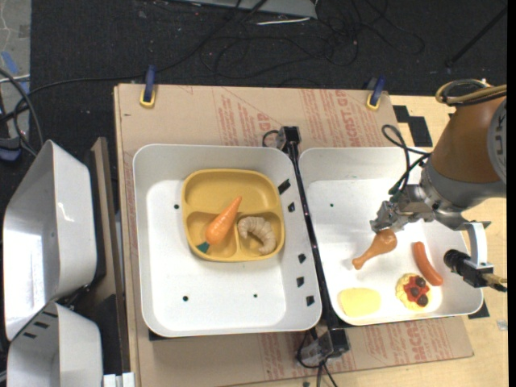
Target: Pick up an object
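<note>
The bench (242, 107) carries two shallow white bins side by side. The left bin (161, 289) holds a yellow divided plate (197, 190); a toy carrot (223, 221) lies slanted across the plate's middle ridge, and a pale toy shrimp (259, 231) sits curled in the compartment just beside it, to the right.

The right bin (339, 176) holds four toy foods. A chicken drumstick (376, 249) lies tilted near the bin's middle, its thick end up and to the right, its thin bone end pointing down and to the left. A red sausage (427, 263) lies at a slant to the right of it, apart from it. Below the sausage, near the bin's front wall, sits a small round yellow tart with dark and red berries (415, 291). A flat pale yellow piece (359, 301) rests to the left of the tart, also by the front wall.

The arm (472, 147) reaches in from the right, grey at the wrist with the orange band above. The gripper (387, 222) is down over the right bin, right at the thick end of the drumstick and seemingly touching it. Whether it is released or clenched cannot be told from this slant, nor whether the drumstick is grasped; the drumstick appears to lie on the bin floor
</note>
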You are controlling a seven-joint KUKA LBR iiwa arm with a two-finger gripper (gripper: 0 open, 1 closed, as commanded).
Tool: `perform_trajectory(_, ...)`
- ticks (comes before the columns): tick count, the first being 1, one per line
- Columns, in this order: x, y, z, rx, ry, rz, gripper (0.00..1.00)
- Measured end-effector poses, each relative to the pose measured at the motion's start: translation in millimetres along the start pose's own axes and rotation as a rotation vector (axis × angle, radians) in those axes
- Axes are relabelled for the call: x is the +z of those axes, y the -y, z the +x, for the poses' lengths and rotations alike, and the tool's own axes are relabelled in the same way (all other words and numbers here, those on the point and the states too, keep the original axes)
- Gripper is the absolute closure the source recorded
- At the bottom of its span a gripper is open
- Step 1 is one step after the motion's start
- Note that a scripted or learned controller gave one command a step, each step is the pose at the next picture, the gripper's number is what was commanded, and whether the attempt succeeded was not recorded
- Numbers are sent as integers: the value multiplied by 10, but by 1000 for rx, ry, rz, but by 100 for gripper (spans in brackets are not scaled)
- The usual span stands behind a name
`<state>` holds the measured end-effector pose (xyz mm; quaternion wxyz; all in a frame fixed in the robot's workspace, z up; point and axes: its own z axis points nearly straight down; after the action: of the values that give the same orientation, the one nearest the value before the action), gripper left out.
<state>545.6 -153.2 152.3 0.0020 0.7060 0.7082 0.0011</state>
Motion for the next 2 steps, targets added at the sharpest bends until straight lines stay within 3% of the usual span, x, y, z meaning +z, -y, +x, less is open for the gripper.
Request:
perform_trajectory(1, -534, -18, -2, 0, 0, -1, 100)
perform_trajectory(2, -494, 28, 574, -5, -3, 6, 100)
